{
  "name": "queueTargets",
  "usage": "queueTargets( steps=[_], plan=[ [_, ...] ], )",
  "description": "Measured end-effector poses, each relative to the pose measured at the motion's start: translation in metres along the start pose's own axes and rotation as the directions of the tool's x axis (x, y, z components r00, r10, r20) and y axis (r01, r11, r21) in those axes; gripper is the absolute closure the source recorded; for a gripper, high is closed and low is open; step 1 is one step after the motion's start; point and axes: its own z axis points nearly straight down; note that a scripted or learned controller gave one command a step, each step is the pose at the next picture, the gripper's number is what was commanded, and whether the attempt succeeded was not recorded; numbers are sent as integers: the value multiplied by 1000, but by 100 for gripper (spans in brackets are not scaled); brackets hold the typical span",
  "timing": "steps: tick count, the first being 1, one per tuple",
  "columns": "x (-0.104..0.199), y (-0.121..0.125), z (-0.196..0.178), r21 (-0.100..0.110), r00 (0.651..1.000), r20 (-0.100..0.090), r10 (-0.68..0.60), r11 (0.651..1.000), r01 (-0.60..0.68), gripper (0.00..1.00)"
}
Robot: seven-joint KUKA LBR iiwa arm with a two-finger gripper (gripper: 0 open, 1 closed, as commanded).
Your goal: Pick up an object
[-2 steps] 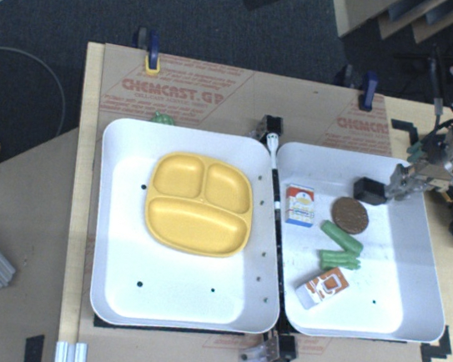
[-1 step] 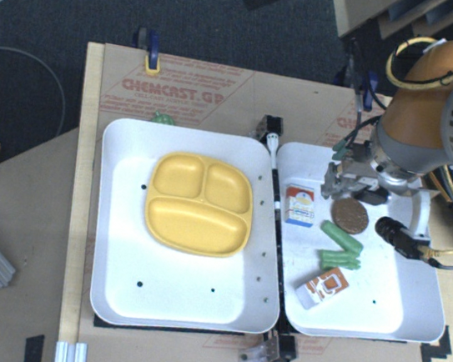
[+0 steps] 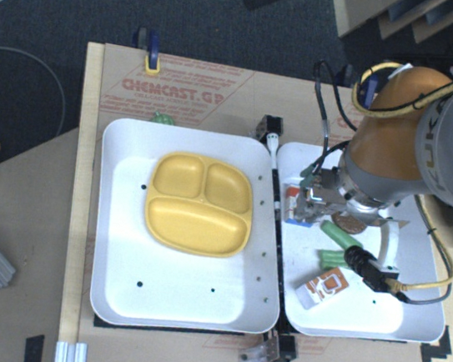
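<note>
**Arm lowered over the right bin, 2 bins on the bench**

A yellow plate (image 3: 200, 204) with 3 compartments is seen lying in the left bin (image 3: 111, 277), toward its upper half. In the right bin (image 3: 415, 326), a green tube (image 3: 337, 235) and a second green piece (image 3: 332, 258) are found just below the gripper (image 3: 307, 203), with a small white and orange box (image 3: 323, 285) nearer the front. The grey arm (image 3: 418, 137) is bent down over this bin. Whether anything is held cannot be told.
</note>
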Motion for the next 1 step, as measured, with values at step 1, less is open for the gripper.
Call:
queueTargets(
  steps=[1],
  plan=[
    [-14, -51, -101, -13, 1000, 4, 6, 1000, -6, 100]
  ],
)
